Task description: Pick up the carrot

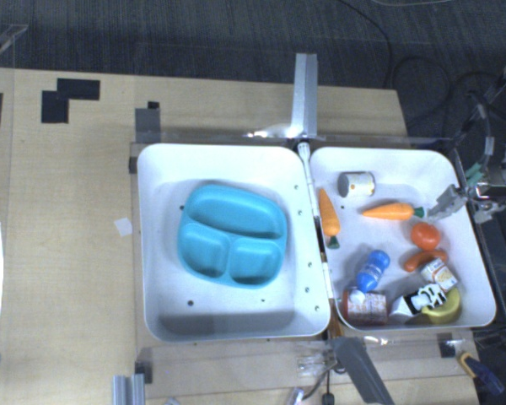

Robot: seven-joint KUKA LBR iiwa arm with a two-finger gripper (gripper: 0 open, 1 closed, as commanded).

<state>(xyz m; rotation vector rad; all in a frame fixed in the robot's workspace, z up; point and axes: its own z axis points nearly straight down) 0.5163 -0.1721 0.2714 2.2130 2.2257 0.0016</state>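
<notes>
Two carrots lie in the right bin (455,169). One carrot (327,216) rests lengthwise against the bin's left wall, green end toward the front. The other carrot (390,212) lies crosswise near the middle, its green tip pointing right. My gripper (449,201) reaches in at the bin's right rim, just right of that carrot's green tip and apart from it. Nothing shows in the gripper.
The right bin also has a small can (355,184), a red tomato (425,235), a blue bottle (373,270), a red packet (367,304) and several small items at the front right. A blue divided tray (233,234) sits in the left bin (160,226).
</notes>
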